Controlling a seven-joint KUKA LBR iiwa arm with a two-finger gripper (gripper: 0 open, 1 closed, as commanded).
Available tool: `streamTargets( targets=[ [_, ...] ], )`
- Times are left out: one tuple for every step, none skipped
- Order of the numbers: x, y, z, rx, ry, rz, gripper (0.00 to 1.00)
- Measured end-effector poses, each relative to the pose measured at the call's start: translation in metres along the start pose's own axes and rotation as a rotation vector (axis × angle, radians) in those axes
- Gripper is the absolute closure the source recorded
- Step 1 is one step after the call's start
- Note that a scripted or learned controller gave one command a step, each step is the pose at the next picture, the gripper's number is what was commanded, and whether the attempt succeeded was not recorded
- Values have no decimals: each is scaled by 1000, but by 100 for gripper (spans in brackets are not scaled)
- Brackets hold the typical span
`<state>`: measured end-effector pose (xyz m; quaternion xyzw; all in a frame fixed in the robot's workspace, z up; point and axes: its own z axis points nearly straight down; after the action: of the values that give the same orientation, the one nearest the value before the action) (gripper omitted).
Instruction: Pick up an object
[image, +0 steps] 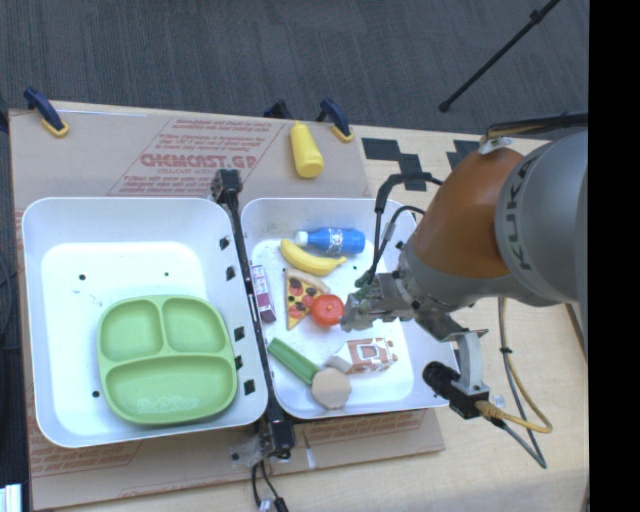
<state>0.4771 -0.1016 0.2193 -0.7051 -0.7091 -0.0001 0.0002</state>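
My gripper (357, 312) hangs low over the right bin (400, 392), just right of a red tomato (327, 310). A pizza slice (297, 296) lies left of the tomato. A yellow banana (311, 260) and a blue bottle (333, 241) sit toward the bin's back. A small white and red carton (372, 355) lies just below the gripper. A green stick (292, 359) and a tan round piece (331, 388) rest near the front edge. A thin maroon bar (262, 293) lies along the bin's left wall. Nothing visible is held by the gripper.
The left bin (60, 240) holds a green divided plate (167, 358). A yellow cylinder (306, 150) lies on the cardboard behind the bins. Blue clamps (47, 112) grip the back edge. The arm's bulk covers the right bin's right side.
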Motion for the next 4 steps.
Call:
streamTargets(
  targets=[
    [-75, 79, 36, 2, 0, 2, 100],
    [-40, 76, 24, 3, 2, -1, 100],
    [14, 130, 28, 2, 1, -1, 100],
    [35, 27, -5, 3, 0, 1, 100]
  ],
)
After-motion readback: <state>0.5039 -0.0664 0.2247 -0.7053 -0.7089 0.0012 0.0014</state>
